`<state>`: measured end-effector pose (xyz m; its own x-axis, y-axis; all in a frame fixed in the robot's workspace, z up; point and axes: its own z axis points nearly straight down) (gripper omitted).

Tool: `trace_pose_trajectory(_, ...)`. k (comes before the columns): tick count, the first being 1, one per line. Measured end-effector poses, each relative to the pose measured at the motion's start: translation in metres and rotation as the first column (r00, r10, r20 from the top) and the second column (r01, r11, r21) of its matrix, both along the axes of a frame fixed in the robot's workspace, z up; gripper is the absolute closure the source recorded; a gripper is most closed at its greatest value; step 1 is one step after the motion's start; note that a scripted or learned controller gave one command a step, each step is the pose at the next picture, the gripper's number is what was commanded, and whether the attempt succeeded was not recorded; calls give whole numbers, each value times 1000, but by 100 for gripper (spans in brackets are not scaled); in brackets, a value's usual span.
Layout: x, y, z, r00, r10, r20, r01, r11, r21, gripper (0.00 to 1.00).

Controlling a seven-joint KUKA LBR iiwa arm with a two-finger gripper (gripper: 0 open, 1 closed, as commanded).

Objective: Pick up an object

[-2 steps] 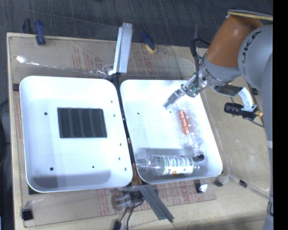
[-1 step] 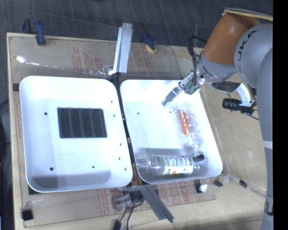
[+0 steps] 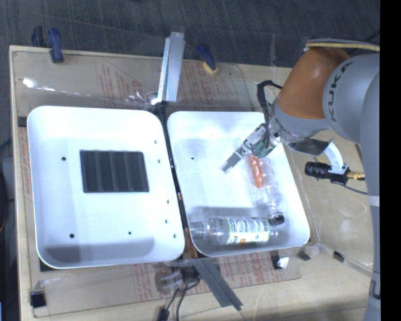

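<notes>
Hovering over the right bin (image 3: 187,179), the gripper (image 3: 244,151) reaches in from the right at a slant, its metallic fingers pointing down and toward the bin's middle; whether they stand wide or narrow cannot be told from this angle, and nothing is visibly caught between them. Just beside the fingers, on the side toward the arm, lies a small clear bottle (image 3: 265,182) with an orange patch near its upper end (a label or a cap, too blurred to say), running roughly toward the near wall. Along that near wall lies a larger clear bottle (image 3: 235,230) on its side with a printed label and a dark cap at its right end, close to the small one's lower end. The left bin (image 3: 47,192) holds a flat dark ribbed panel (image 3: 113,171), well apart from the arm. Judging from this, the small bottle is the likeliest target, and the risks are plain: the fingertips sit off to one side of it, so a closing grip could meet air or only clip its edge. Clear, round plastic may also roll or squirt out under a pinch, and a nudged small bottle could knock against the larger one and shift both toward the wall.
</notes>
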<state>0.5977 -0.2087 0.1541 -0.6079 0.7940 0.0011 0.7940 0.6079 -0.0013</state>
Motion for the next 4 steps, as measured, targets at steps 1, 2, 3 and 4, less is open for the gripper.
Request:
trace_pose_trajectory(1,-4,-2,30,986,-167,2,167,986,-1,0)
trace_pose_trajectory(2,8,-2,25,989,-146,3,146,989,-1,0)
trace_pose_trajectory(3,-11,0,23,1000,0,-2,0,1000,1,0)
trace_pose_trajectory(4,16,-1,9,1000,-10,2,10,1000,-1,0)
